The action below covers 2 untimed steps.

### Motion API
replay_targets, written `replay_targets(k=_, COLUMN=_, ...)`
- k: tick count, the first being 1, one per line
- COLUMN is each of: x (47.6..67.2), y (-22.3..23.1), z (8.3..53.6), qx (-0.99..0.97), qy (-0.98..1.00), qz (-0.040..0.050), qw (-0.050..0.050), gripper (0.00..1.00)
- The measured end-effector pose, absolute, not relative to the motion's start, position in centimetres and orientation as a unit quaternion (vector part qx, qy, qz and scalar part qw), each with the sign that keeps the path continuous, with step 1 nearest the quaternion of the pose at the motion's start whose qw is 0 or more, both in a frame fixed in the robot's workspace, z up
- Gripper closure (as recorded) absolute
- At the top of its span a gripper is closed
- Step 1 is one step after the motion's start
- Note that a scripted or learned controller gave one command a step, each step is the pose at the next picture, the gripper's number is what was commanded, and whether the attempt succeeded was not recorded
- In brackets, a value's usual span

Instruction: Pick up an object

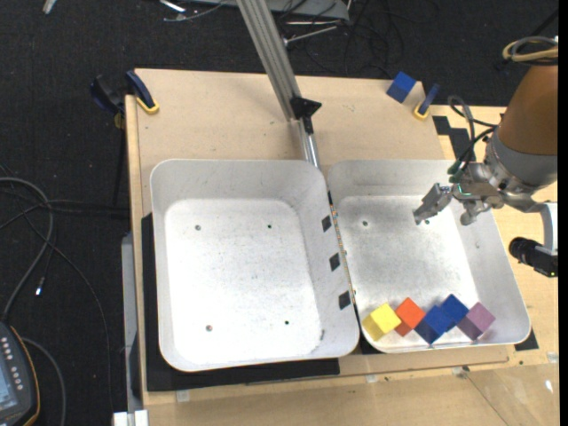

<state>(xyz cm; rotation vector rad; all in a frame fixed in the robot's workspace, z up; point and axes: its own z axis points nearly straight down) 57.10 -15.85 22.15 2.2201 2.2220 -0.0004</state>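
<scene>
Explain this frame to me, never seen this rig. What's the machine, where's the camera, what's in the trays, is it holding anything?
One camera, fixed above a wooden bench, looks down at a slant. The machine is a robot arm, grey with an orange band, reaching in from the right of the picture. At its tip is the gripper, the two-finger part that grabs things. It hangs over the upper part of the right bin, and nothing shows between its fingers, which look spread apart.

Two shallow white bins sit side by side. The left bin shows a bare speckled floor. Along the near edge of the right bin lie four small blocks in a row: a yellow block, an orange block, a blue block and a purple block. Another blue cube sits on the bench outside the bins, near a far corner clamp.
</scene>
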Motion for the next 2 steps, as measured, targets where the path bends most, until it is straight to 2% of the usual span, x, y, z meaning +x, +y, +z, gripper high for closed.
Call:
replay_targets(k=1, x=57.2, y=-15.9, z=23.2, qx=0.706, qy=0.708, qz=0.0003, qw=0.001, gripper=1.0)
replay_targets(k=2, x=53.3, y=-22.1, z=30.6, qx=0.71, qy=0.705, qz=0.0002, qw=0.005, gripper=1.0)
